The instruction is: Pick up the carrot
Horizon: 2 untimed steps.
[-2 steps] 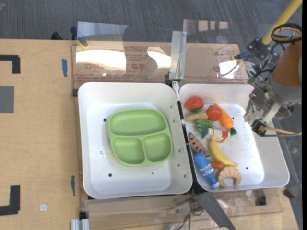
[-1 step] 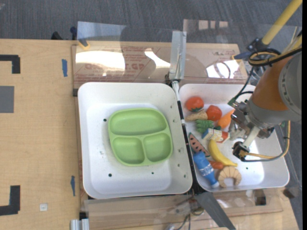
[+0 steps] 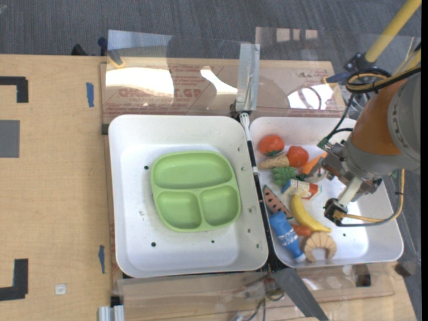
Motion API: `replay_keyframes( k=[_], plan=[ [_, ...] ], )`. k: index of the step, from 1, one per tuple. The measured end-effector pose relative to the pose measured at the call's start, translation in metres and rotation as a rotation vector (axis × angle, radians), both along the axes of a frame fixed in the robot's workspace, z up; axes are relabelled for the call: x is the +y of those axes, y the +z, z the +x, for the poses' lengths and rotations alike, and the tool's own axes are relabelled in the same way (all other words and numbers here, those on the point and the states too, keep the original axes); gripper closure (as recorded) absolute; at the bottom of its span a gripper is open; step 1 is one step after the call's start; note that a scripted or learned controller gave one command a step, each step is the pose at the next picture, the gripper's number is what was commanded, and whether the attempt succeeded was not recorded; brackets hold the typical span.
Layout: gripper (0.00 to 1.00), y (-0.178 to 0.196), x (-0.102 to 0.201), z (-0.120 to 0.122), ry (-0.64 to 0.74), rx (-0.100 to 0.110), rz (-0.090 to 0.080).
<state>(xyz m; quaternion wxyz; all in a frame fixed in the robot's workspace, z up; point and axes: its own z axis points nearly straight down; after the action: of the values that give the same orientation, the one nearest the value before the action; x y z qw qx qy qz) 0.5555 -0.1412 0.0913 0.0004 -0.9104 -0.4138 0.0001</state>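
In the crowded right bin [image 3: 381,243], the carrot [image 3: 313,164] is wedged beside the tomato [image 3: 297,156]; gripper [image 3: 326,169] state cannot be told, so a neighbour may be grasped instead.

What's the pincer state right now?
Pincer: over the right white bin, beside the orange carrot; open or shut cannot be told.

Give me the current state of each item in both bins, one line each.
green divided plate: flat in the left bin, compartments bare.
carrot: in the right bin, beside the gripper, grasp unclear.
tomatoes: resting near the bin's far side.
banana: lying flat.
blue bottle: on its side.
croissant: at the near edge.
watermelon slice: lying by the divider.
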Motion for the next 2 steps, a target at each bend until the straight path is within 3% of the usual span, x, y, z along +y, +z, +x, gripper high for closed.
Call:
replay_keyframes(
  k=[1,2],
  plan=[
    [0.0,-0.003,-0.024,0.05,-0.183,-0.005,-0.002],
    [0.0,-0.004,-0.038,0.072,-0.455,0.004,0.0]
  ],
)
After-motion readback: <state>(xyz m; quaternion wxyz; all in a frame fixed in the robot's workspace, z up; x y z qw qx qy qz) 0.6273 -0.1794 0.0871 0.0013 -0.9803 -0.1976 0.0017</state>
